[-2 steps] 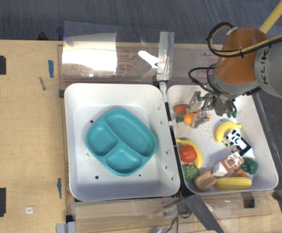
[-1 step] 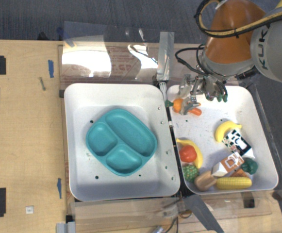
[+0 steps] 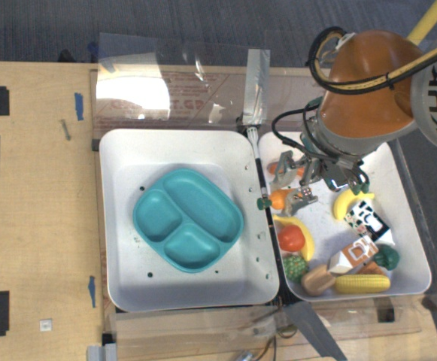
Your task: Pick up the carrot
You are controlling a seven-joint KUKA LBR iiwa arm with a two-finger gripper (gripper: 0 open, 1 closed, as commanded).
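The carrot (image 3: 280,198) is a small orange piece with a green top. It lies at the left edge of the right bin (image 3: 414,269), against the wall between the two bins. My gripper (image 3: 294,180) hangs just above and to the right of it, below the orange wrist band. Its two grey fingers (image 3: 283,163) stand apart, one up-left and one down-right, so it is open. A bit of orange shows between them, and the carrot's right end is hidden under the gripper. Nothing is lifted.
The right bin is crowded: a banana (image 3: 345,203), a black-and-white block (image 3: 369,219), a red tomato (image 3: 292,238), broccoli (image 3: 295,266), a brown potato (image 3: 317,279), corn (image 3: 362,283) and a small carton (image 3: 357,253). A teal divided plate (image 3: 188,218) lies in the left bin (image 3: 120,164).
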